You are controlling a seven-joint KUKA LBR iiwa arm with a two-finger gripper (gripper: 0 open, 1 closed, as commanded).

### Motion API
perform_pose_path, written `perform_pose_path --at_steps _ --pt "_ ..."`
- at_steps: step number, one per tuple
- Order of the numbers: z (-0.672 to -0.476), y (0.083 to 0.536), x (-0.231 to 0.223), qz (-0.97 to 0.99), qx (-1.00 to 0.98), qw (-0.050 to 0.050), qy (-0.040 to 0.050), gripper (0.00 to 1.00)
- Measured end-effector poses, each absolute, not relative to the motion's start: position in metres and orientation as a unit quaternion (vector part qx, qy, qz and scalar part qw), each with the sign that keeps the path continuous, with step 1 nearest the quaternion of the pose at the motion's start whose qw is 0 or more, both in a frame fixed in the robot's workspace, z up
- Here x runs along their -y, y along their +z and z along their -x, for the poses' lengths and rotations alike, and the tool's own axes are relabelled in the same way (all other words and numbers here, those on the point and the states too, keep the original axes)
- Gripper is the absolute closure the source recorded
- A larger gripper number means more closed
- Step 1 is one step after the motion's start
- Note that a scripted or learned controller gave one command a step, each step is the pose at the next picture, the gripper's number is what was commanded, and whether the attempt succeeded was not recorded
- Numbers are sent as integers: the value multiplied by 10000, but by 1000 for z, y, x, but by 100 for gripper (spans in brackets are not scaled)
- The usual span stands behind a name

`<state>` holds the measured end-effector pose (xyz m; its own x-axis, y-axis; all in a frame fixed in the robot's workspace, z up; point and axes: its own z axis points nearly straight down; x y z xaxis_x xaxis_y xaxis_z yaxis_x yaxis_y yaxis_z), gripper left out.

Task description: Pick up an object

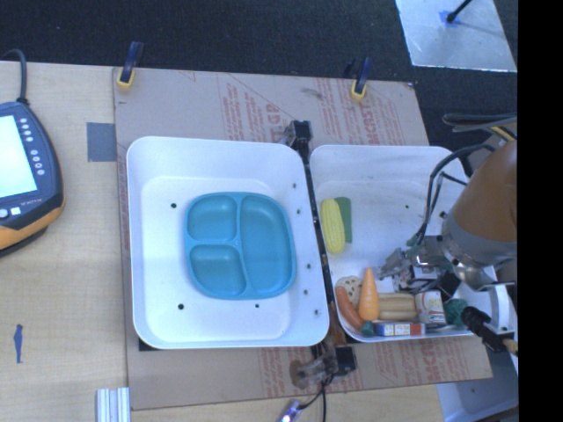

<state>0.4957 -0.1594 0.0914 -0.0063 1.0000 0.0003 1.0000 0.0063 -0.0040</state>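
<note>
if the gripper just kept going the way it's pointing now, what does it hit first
Probably the toy carrot. The gripper sits low in the right bin, aimed left toward the clutter at its near edge, with the carrot closest. Height is hard to judge from above, so it might pass over it.

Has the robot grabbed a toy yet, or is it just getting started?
Nothing looks picked up yet. The gripper is low in the right bin, beside the toy pile with the carrot. The corn lies untouched, and the blue plate sits in the left bin. Grabbing and lifting are left.
</note>
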Motion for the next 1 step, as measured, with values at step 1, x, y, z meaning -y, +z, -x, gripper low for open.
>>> perform_pose_path --at_steps 1 --pt "-496 102 160 7038 7104 15 21 100"
